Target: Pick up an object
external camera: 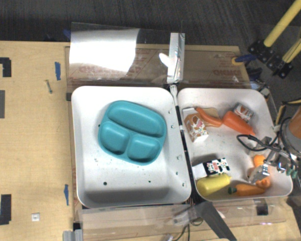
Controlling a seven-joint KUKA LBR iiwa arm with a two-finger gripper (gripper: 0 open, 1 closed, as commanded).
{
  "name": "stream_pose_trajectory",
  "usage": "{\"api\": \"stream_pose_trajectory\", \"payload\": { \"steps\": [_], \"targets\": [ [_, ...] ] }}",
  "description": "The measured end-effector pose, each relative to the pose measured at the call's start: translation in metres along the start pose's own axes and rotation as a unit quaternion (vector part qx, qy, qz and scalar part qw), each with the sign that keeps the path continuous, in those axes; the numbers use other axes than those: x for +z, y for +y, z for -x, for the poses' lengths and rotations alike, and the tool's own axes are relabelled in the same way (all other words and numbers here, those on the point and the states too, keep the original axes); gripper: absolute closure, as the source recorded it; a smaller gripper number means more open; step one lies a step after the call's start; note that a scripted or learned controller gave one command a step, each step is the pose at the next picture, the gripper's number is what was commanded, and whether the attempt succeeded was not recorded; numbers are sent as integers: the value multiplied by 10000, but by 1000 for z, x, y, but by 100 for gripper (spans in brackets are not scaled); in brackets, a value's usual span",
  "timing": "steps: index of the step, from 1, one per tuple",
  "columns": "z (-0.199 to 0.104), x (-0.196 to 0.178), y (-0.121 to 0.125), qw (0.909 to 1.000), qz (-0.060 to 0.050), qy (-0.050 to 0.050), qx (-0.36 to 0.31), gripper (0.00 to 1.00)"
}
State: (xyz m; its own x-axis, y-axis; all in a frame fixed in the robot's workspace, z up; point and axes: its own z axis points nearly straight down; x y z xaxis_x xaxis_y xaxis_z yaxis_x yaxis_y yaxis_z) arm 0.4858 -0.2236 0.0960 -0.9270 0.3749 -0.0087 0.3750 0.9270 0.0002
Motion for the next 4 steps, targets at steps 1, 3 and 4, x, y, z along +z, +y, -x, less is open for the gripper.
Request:
{"api": "stream_pose_trajectory", "payload": {
  "steps": [1, 3, 4],
  "targets": [
    [2, -10, 1, 10000, -6, -32, -16, 100],
    [111, -204, 88, 9996, 5, 2, 297, 100],
    [127, -190, 123, 9997, 8, 5, 230, 100]
  ]
}}
